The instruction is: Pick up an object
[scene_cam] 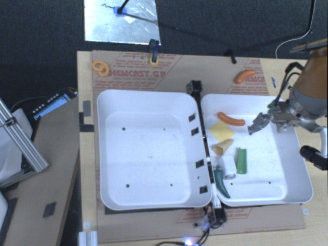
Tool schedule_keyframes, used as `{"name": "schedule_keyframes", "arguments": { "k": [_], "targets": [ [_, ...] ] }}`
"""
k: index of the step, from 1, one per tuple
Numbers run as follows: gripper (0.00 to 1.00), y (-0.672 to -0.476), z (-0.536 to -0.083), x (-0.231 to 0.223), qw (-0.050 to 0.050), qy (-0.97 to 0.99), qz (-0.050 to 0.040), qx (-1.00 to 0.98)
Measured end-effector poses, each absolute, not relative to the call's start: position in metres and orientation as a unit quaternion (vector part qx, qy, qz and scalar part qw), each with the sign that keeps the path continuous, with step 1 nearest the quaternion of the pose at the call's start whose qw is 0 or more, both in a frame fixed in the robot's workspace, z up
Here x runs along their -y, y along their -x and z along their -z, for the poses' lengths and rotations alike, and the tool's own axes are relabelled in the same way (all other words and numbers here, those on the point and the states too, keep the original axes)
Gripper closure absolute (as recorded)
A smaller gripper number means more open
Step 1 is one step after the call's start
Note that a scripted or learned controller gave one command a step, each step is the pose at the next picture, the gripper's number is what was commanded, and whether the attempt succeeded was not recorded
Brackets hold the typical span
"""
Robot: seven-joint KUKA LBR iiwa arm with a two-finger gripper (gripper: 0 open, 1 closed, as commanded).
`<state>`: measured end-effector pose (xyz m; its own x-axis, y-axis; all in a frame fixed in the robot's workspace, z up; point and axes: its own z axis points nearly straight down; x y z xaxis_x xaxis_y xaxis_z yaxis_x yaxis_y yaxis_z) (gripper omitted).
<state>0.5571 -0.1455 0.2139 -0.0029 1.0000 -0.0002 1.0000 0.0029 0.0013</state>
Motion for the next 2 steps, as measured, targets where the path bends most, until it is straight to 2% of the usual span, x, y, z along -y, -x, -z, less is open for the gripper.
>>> {"name": "schedule_keyframes", "arguments": {
  "k": [1, 2],
  "targets": [
    [0.00, -0.5473, -0.0961, 0.0924, 0.001, -0.706, -0.0009, -0.708],
    [1.00, -0.5479, -0.1059, 0.0929, 0.001, -0.706, -0.0013, -0.708]
  ]
}}
